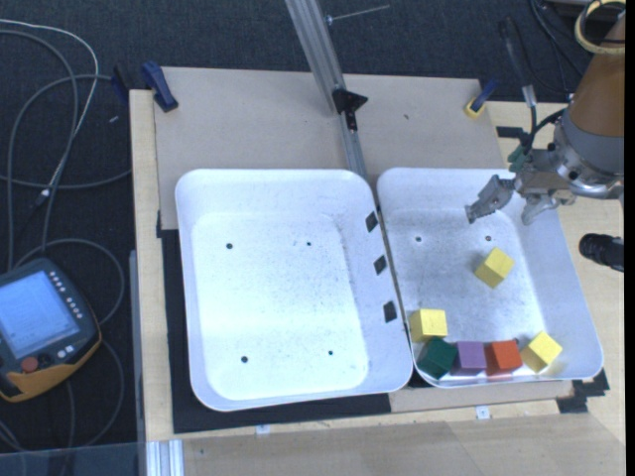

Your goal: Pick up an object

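Six blocks (494,267) are seen in the right bin (556,266)—toward its 12 o'clock rim the gripper (511,204) is held spread, nothing clasped.

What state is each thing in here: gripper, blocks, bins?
Gripper: open, holding nothing, above the right bin's far end.
Lone yellow block: loose in the right bin, apart from the others.
Near-edge row, yellow block, green block, purple block, red block, corner yellow block: resting, untouched.
Right bin: holds all six blocks.
Left bin: sits flat beside it.
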`<state>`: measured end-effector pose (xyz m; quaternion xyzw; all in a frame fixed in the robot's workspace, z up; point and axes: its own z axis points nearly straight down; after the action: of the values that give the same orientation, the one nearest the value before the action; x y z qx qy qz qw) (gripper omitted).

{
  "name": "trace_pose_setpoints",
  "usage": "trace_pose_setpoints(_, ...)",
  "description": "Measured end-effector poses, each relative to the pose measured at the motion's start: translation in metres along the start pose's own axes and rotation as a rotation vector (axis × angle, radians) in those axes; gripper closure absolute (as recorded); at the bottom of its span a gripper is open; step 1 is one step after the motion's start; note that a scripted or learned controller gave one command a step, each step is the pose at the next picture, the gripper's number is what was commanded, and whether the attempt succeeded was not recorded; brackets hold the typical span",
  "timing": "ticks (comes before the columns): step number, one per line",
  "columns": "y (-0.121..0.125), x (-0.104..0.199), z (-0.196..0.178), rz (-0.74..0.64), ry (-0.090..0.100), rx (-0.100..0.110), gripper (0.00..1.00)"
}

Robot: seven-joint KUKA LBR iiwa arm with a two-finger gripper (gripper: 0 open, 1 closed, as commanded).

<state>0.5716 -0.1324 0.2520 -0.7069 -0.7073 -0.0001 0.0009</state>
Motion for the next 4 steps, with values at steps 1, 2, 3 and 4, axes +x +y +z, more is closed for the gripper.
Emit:
trace_pose_setpoints(1,-0.011,-0.066,0.102,0.005,0.000,0.008,0.00)
trace_pose_setpoints(2,-0.017,-0.045,0.127,0.000,-0.003,-0.005,0.00)
trace_pose_setpoints(3,0.022,-0.037,0.153,-0.003,-0.002,-0.004,0.00)
trace_pose_setpoints(4,0.003,-0.006,0.152,-0.002,0.001,0.002,0.00)
